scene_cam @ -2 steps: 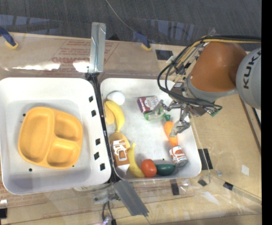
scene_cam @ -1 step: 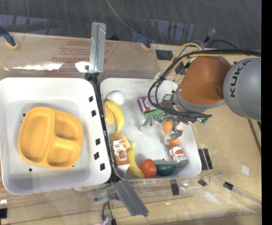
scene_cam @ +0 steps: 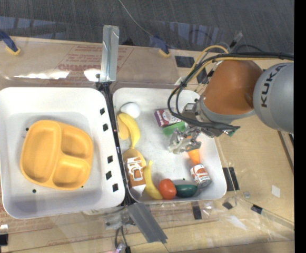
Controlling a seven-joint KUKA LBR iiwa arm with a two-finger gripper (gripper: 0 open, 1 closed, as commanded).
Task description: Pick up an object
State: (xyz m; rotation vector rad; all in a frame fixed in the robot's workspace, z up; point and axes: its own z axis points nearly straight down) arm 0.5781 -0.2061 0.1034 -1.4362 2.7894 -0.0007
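The grey arm [scene_cam: 271,96] with its orange band [scene_cam: 229,88] is reaching in over the right bin [scene_cam: 216,157], and its gripper [scene_cam: 184,141] is hanging low above that bin's floor, just right of the bin's middle; whether the gripper is open or closed I cannot tell, and nothing is showing as held in it; taking the gripper as the landmark, a purple carton [scene_cam: 166,118] is lying just up and to the left of it with a bit of green [scene_cam: 175,127] beside it, and a small orange piece [scene_cam: 194,155] is sitting just below it; a red and white can [scene_cam: 200,175] is lying further below, near the bin's lower right corner; a red tomato [scene_cam: 167,188] and a dark green vegetable [scene_cam: 186,190] are resting side by side below it along the bin's near wall; a banana [scene_cam: 130,128] and a white ball [scene_cam: 131,109] are lying well to its left, with an orange bottle [scene_cam: 135,168] and a second banana [scene_cam: 150,183] down to its lower left; the left bin [scene_cam: 5,136] is holding a yellow divided plate [scene_cam: 55,153], far to the gripper's left.
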